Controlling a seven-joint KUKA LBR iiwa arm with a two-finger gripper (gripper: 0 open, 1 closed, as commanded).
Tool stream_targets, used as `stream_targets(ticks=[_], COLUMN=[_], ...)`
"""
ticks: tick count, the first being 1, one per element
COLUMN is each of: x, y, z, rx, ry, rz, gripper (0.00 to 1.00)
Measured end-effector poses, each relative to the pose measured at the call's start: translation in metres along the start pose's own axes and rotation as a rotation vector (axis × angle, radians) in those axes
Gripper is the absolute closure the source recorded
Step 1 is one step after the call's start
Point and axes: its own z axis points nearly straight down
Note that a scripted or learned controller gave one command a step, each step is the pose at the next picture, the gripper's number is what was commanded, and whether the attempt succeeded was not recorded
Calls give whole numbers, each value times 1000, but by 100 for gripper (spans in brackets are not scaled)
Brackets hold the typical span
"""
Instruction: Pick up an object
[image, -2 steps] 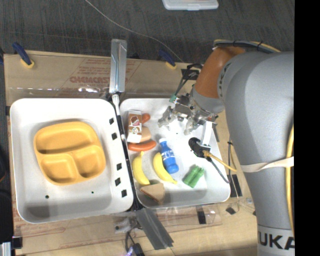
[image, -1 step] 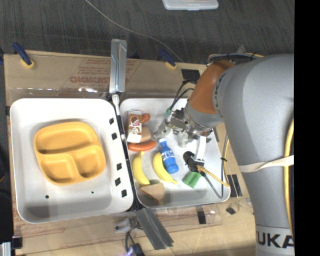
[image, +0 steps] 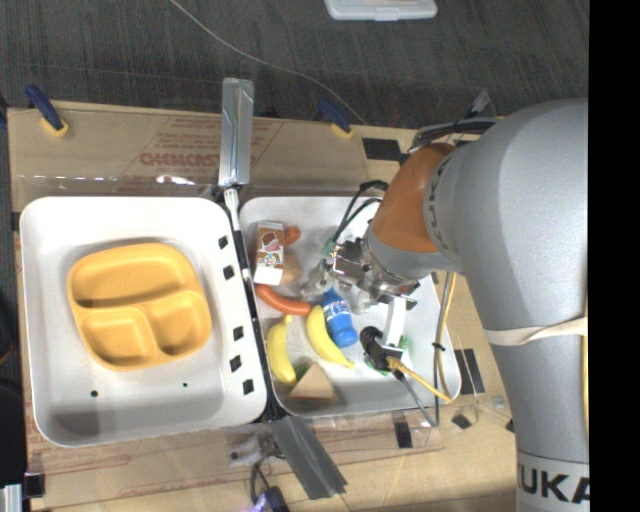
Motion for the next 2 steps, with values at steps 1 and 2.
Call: stream_targets(ticks=[1, 2], x=[0, 75], y=[1, -17], z=[-10, -122], rx=[-1, -9], ry=[0, 4], rz=[-2, -8], gripper=[100, 100])
